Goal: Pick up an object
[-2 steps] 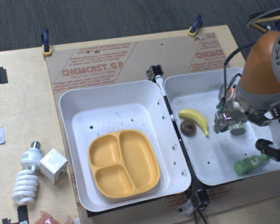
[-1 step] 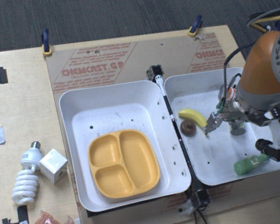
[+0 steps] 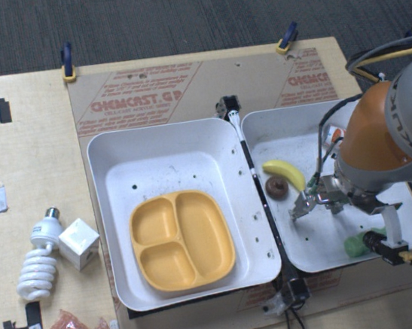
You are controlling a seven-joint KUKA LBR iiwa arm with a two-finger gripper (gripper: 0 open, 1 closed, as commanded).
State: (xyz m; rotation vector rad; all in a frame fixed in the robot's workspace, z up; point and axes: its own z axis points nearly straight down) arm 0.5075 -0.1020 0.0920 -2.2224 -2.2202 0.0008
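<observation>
- Your gripper (image 3: 308,203) hangs low in the right bin (image 3: 286,127); you cannot tell how its jaws stand.
- Banana (image 3: 284,174) and brown donut (image 3: 276,186) lie just left of it, at frame centre-right.
- A green thing (image 3: 356,245) sits lower right.
- Left bin (image 3: 159,144) holds a yellow tray (image 3: 181,239).

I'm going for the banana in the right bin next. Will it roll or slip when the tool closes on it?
The banana looks smooth and glossy, so it may slip between narrow fingers. Its curved shape suggests it would pivot or swing round rather than roll far if nudged. It lies right beside the brown round object, which could get knocked. The tool sits just below it.
</observation>
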